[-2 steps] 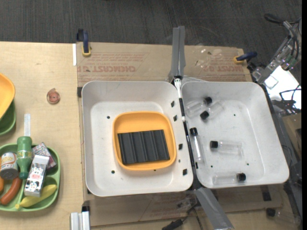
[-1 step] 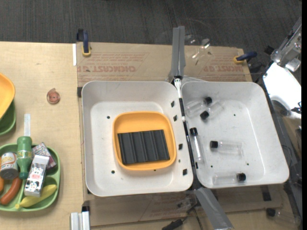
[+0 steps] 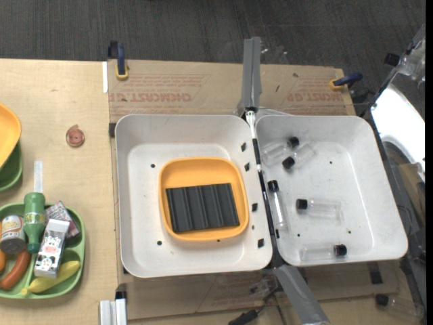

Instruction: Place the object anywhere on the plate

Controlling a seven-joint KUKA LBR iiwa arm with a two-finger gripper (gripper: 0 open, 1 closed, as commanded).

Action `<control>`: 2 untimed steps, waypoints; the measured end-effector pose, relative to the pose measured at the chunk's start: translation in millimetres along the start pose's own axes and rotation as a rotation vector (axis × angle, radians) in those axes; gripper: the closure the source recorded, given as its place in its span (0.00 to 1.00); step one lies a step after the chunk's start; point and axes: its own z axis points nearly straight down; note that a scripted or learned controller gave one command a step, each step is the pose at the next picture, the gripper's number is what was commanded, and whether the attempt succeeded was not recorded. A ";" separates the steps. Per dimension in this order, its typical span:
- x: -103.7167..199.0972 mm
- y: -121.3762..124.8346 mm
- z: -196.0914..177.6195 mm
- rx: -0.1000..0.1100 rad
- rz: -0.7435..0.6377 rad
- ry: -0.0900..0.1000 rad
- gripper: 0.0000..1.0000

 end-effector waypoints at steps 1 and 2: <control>6.1 -2.2 0.5 -0.002 -0.383 0.003 1.00; -8.3 3.6 0.7 -0.003 -0.763 0.000 1.00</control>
